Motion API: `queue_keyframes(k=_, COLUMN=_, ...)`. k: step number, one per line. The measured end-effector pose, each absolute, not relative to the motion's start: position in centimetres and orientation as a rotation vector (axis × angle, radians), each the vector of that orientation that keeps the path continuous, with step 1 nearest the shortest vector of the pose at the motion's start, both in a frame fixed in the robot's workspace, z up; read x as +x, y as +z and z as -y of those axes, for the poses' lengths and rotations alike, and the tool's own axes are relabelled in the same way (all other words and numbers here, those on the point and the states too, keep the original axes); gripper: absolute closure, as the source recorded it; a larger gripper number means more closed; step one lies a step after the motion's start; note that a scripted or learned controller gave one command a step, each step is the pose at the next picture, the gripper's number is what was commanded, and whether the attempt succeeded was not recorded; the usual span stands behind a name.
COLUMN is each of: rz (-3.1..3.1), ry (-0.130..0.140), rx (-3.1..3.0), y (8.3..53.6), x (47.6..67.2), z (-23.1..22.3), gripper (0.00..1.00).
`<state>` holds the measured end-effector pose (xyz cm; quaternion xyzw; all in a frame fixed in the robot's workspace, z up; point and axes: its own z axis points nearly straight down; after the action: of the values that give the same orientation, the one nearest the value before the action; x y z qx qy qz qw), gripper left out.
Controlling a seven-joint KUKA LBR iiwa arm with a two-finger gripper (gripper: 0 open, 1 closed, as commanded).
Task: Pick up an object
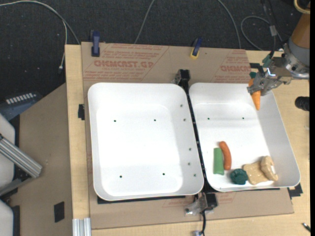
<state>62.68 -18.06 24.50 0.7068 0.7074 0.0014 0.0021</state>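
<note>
My gripper [260, 84] hangs over the far right corner of the right bin [236, 109]. It is shut on a small orange carrot [256, 100], whose pointed tip hangs down below the fingers, lifted off the bin floor. In the near part of that bin lie a green stick [218, 161], an orange sausage-like piece [226, 155], a dark teal lump [239, 176] and a tan toy [261, 170].
The left bin [140, 141] sits beside the right one on a cardboard sheet [147, 60]. Blue and yellow clamps [95, 42] hold the sheet's far edge. Cables run over the dark floor behind.
</note>
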Motion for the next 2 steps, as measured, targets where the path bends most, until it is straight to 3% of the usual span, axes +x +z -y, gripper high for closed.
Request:
queue_keyframes(k=1, rz=-2.227, ry=0.003, rx=2.216, y=24.6, x=64.3, z=12.4, gripper=1.0)
queue_keyframes(k=2, rz=-2.228, ry=0.002, rx=2.216, y=24.4, x=64.3, z=6.3, gripper=1.0)
